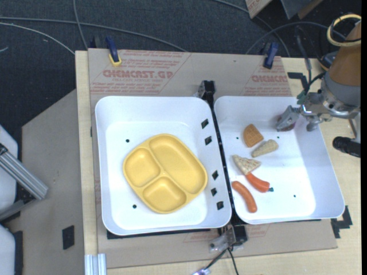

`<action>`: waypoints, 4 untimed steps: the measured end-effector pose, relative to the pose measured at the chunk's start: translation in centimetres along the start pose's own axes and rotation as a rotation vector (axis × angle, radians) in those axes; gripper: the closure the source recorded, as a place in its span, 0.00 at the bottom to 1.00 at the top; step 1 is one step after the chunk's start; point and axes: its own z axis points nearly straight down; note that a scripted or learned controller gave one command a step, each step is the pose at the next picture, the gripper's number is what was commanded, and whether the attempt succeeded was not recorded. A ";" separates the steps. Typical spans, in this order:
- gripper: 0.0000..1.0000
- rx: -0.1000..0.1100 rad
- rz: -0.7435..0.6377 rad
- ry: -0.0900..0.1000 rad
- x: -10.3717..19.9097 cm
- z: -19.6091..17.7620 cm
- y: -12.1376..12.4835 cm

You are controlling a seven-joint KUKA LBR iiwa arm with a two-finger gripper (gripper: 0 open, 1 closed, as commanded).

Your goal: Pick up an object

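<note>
Camera view: gripper (297, 118) near far right corner of right bin (321, 171), above bin floor, nothing between fingers; jaws appear spread, released. Food pieces cluster toward bin's left edge: round cookie (252, 135), wedge (264, 148), triangle slice (246, 164), two sausages (251, 190) near front. Yellow tray (165, 172) mid left bin (109, 153).

Risks, judged: pieces crowded, touching; descent may pinch two or nudge neighbour. Sausages likely roll. Flat cookie may slip.

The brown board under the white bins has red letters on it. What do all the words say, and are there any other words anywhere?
"CHEMCAST GP" in big red letters on the brown board, above the left bin.
The smaller red line under it is too blurred to read.
The red print on the board above the right bin looks like the same label, too blurred to read for sure.
</note>
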 end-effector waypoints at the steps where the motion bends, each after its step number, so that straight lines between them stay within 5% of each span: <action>1: 0.00 0.001 -0.001 0.001 0.3 6.4 0.1; 2: 0.00 -0.003 -0.001 -0.001 0.3 8.8 0.1; 3: 1.00 -0.007 -0.001 -0.001 0.3 7.5 0.2; 4: 1.00 -0.013 -0.001 -0.004 0.1 2.9 0.9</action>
